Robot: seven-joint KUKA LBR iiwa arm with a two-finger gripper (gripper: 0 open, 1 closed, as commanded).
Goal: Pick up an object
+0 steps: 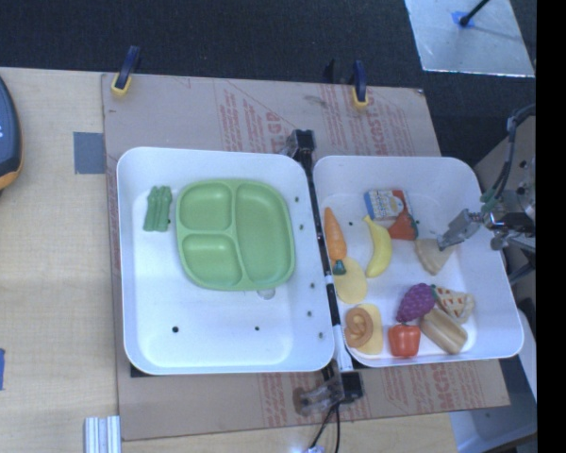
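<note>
I see the toy food crowded in the right bin (472,182): a carrot (334,236) along its left wall, a banana (379,245) beside it, a small carton (386,203) above, purple grapes (416,301), a red pepper (404,340) and a bread roll (443,330) toward the near edge. The gripper (456,230) hangs over the bin's right side, just beside a pale wedge (431,254); whether anything sits in it I cannot tell. The left bin (137,253) holds a green divided plate (236,233).

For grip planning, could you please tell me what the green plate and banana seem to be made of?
Green plate: probably moulded plastic, matte; uniform pale green, soft rounded dividers, no glare.
Banana: likely plastic toy food; flat even yellow, smooth, unmarked skin. Rubber or foam cannot be excluded.
</note>
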